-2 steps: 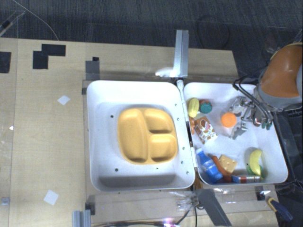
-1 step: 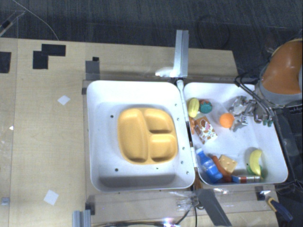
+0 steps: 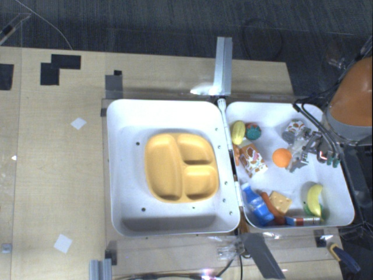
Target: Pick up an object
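The right bin [image 3: 344, 212] holds several small toys: an orange ball [image 3: 281, 157], a yellow lemon [image 3: 238, 132], a teal ball [image 3: 253, 132], a printed carton [image 3: 252, 160], a blue bottle [image 3: 256, 204], a cheese wedge [image 3: 280, 202], a banana [image 3: 314, 198] and a red marker [image 3: 300, 220]. My gripper [image 3: 299, 154] hangs low over the bin, just right of the orange ball, fingers pointing left and down. They look slightly apart with nothing between them. The arm's orange band [image 3: 355, 92] is at the right edge.
The left bin [image 3: 125, 156] holds a yellow divided tray [image 3: 179, 167]. A metal post [image 3: 223, 66] stands behind the seam between the bins. Black cables [image 3: 315, 118] trail from the wrist over the right bin's back corner.
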`<state>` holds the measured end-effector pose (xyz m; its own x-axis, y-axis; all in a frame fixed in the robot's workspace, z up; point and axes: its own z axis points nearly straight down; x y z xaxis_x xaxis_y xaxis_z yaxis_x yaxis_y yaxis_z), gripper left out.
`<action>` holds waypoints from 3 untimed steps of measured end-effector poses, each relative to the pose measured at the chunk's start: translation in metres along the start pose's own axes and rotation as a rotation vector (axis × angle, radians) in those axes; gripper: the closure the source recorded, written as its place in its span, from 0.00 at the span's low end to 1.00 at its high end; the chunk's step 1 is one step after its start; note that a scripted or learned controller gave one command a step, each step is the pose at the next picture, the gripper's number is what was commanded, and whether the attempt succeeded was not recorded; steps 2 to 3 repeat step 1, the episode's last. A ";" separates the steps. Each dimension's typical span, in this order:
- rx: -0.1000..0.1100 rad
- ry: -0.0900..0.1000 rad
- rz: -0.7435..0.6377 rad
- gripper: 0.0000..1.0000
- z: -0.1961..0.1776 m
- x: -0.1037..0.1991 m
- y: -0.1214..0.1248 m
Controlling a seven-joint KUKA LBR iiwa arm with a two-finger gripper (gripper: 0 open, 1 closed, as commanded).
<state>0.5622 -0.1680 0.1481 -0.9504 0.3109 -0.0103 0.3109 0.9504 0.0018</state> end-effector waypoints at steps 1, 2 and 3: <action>0.000 -0.002 0.309 1.00 -0.057 -0.029 0.000; 0.000 -0.002 0.309 1.00 -0.057 -0.029 0.000; 0.000 -0.002 0.309 1.00 -0.057 -0.029 0.000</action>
